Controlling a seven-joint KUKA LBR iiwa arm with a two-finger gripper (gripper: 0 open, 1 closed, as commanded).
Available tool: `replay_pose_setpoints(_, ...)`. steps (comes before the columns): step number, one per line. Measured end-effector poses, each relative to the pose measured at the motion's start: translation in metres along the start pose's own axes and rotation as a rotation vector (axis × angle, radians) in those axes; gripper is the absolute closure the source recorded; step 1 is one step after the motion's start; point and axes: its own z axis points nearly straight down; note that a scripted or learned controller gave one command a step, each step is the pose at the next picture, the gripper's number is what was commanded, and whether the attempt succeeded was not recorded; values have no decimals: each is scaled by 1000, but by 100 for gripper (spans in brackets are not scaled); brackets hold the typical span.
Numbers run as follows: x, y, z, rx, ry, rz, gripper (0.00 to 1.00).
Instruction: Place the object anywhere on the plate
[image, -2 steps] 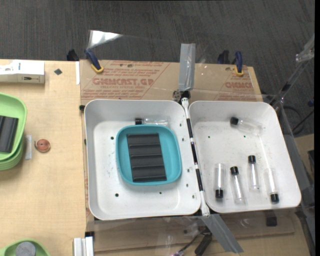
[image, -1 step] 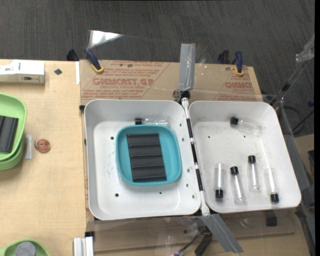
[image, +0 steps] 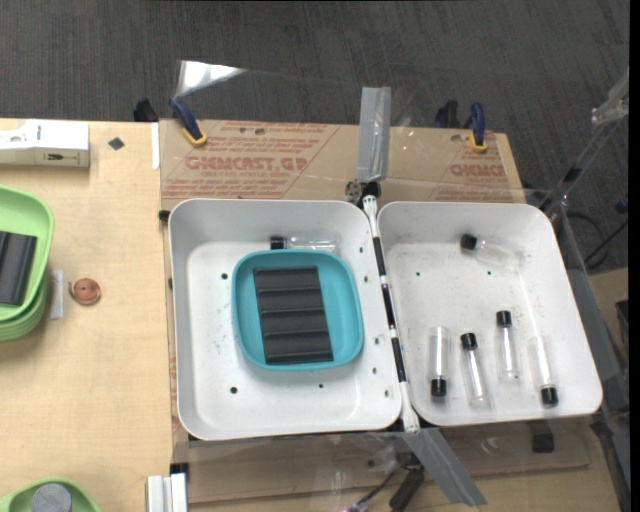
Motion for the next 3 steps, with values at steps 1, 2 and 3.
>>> replay_pose_setpoints(1,0,0,0,0,0,0,0)
replay_pose_setpoints(2,0,0,0,0,0,0,0)
replay_pose_setpoints(3,0,0,0,0,0,0,0)
